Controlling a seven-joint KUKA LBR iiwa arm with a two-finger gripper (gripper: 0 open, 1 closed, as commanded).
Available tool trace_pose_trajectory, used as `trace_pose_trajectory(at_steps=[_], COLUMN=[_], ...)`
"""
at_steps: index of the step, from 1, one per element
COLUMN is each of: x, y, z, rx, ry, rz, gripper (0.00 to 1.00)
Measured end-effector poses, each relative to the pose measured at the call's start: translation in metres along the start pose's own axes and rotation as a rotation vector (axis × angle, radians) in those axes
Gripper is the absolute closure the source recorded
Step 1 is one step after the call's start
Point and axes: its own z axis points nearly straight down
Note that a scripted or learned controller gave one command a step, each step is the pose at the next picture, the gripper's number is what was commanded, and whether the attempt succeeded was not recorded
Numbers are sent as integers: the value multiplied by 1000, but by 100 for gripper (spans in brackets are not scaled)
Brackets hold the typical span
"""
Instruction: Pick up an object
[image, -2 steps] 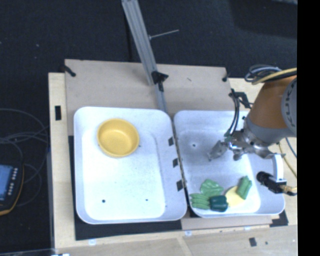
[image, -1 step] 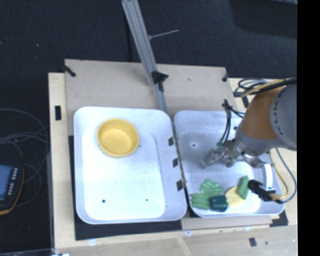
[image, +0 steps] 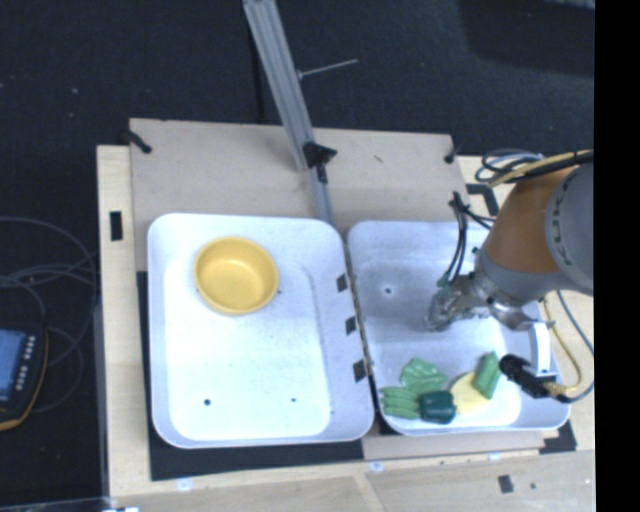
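A round, smooth yellow bowl (image: 237, 275) sits in the upper left of the left bin (image: 250, 400), whose white surface looks faintly speckled. In the lower part of the right bin (image: 385, 255) lie green leafy-shaped pieces (image: 412, 388), a dark teal block (image: 437, 405), a yellow piece (image: 467, 392) and a green bar (image: 487, 374). The metallic gripper (image: 443, 312) hovers just above them; whether its fingers are open or closed cannot be told.

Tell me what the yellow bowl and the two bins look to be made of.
Yellow bowl: likely plastic, with a smooth, even colour and a soft sheen on the rim. Left bin and right bin: probably moulded white plastic, with rounded corners and a matte, faintly speckled floor. Coated metal cannot be ruled out.
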Motion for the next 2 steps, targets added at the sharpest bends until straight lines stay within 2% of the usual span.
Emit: trace_pose_trajectory(at_steps=[1, 2], x=[7, -3], y=[7, 11], z=[-56, -113], rx=[-4, -4], ry=[-1, -1], rz=[-3, -1], gripper=[100, 100])
